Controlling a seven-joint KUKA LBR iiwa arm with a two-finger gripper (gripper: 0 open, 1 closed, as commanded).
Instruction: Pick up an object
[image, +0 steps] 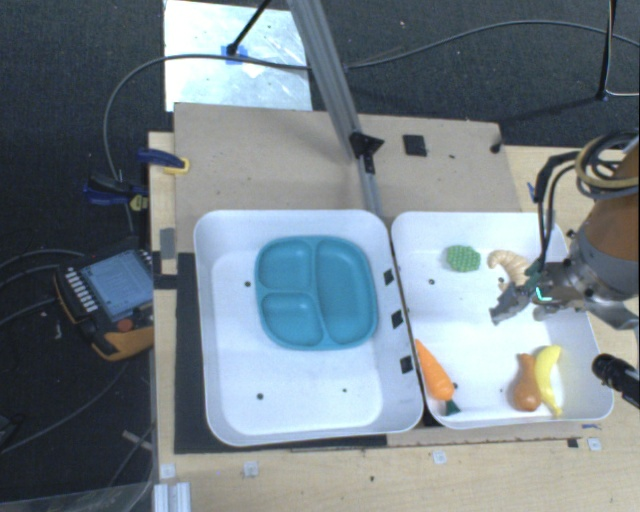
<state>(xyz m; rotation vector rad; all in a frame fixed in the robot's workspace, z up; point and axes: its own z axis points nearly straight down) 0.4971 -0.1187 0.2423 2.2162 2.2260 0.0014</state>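
Observation:
The right bin (470, 228) holds a green round piece (462, 259), a tan curved croissant-like piece (508, 262), an orange carrot (435, 373), a yellow banana (548, 376) and a brown-orange piece (526, 384) touching the banana. My gripper (510, 303) hangs over the right bin's middle right, just below the tan piece and above the banana. Its dark fingers (499, 311) point left and look spread, with nothing between them.
The left bin (225, 400) bears a blue divided plate (315, 291). A grey pole (335, 90) slants in from the top to the bins' shared edge. Cables, clamps and a small device (110, 290) lie left of the bench.

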